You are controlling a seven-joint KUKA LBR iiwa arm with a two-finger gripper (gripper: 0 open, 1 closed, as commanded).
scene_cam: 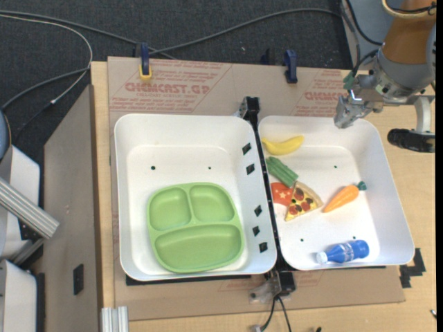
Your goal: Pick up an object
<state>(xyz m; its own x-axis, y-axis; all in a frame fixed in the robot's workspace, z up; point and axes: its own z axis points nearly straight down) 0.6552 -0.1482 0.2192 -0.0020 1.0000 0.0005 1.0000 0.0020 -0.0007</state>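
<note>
The right bin (pixel 387 206) holds a yellow banana (pixel 283 144) at its back left, a green vegetable (pixel 282 169) below it, a red piece (pixel 279 192) and a pizza slice (pixel 302 200) near the middle. An orange carrot (pixel 341 197) lies to their right, and a blue bottle (pixel 342 252) rests near the front rim. My gripper (pixel 345 117) hangs over the bin's back rim, right of the banana and apart from every object. Nothing shows between its fingers.
The left bin (pixel 131 185) carries a green divided plate (pixel 196 225). A black divider (pixel 256 178) runs between the bins. Two clamps (pixel 145 59) (pixel 291 66) pin the cardboard at the back. The arm's orange band (pixel 410 19) rises at the upper right.
</note>
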